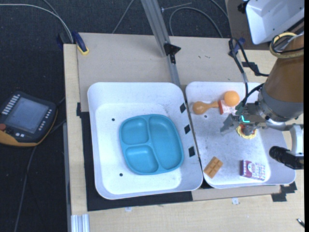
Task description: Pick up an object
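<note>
The grey arm with its orange band reaches in from the right over the right-hand shallow white plastic bin (285, 178), and its gripper (241, 124) hangs low near the bin's middle. Whether the jaws are open or closed cannot be told.

Just under and right of the gripper lies a small yellow ring-shaped object (248, 133), partly hidden by it. To the upper left a tan wooden pear-shaped piece (203, 107) lies on its side, with an orange ball (231, 98) close by and a small red-and-white piece (225, 108) between them. Near the bin's front edge sit a small brown rectangular block (213, 166) and a purple-and-white printed packet (252, 169), well apart from the gripper.

The left-hand white bin (104, 178) holds a blue three-compartment plastic plate (151, 144).

Both bins rest on a pale wooden desk (120, 57). A grey metal pole (154, 13) slants across the desk's back. Beside the desk, on dark carpet with thin cables, lies a handheld control pendant with a screen (26, 117).
</note>
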`<state>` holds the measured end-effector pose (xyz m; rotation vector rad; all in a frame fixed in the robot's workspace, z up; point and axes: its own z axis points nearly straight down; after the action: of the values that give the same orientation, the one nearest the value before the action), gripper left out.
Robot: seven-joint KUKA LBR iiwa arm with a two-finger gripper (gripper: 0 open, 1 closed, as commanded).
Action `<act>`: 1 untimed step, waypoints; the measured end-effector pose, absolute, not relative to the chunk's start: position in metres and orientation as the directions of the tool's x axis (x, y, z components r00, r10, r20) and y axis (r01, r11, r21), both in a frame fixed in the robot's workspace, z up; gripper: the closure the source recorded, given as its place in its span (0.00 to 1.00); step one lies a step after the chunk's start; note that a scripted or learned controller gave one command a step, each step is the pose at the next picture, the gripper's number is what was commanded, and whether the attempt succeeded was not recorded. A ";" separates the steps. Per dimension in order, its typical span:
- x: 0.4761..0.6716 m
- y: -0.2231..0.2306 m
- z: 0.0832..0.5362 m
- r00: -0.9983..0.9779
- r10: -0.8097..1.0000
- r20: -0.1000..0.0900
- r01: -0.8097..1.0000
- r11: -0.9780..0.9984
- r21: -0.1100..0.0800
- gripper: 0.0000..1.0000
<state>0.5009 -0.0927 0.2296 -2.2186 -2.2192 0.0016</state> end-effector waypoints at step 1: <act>0.501 -0.093 0.230 -0.001 1.000 0.002 1.000 0.001 -0.002 0.00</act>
<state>0.5013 -0.0928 0.2302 -2.2192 -2.2205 0.0000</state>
